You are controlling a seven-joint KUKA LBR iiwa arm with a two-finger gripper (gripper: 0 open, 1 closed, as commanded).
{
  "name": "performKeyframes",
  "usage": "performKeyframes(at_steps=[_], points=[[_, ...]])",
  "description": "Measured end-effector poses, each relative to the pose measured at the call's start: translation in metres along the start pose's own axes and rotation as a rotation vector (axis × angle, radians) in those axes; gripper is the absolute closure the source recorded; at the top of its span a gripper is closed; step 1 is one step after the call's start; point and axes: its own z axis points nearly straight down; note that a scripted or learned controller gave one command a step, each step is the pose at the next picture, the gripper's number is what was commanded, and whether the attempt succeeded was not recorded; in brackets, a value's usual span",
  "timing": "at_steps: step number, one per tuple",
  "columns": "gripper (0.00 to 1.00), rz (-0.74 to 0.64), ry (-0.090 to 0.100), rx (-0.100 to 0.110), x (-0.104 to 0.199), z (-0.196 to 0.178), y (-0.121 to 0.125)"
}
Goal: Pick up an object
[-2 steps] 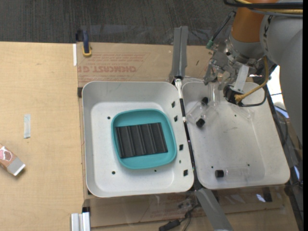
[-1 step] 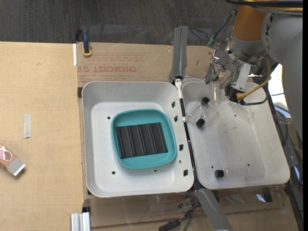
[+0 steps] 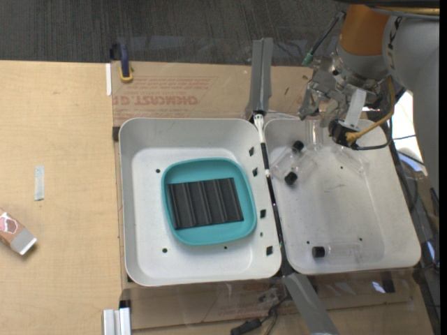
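Clear object (image 3: 302, 160) in right bin (image 3: 363, 253), arm (image 3: 363, 19) above

A dark grey carpeted floor (image 3: 174, 12) runs along the far side. The pale tan wooden worktop (image 3: 56, 138) fills the left, and a brown cardboard sheet with mirrored red print (image 3: 174, 93) lies along its far edge. A blue-and-yellow clamp (image 3: 123, 63) grips that far edge. Light is even and soft, without hard shadows.
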Motion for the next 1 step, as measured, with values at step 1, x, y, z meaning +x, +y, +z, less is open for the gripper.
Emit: performKeyframes(at_steps=[1], points=[[1.00, 0.034, 0.005, -0.004, 0.0064, 0.0112, -0.0024]])
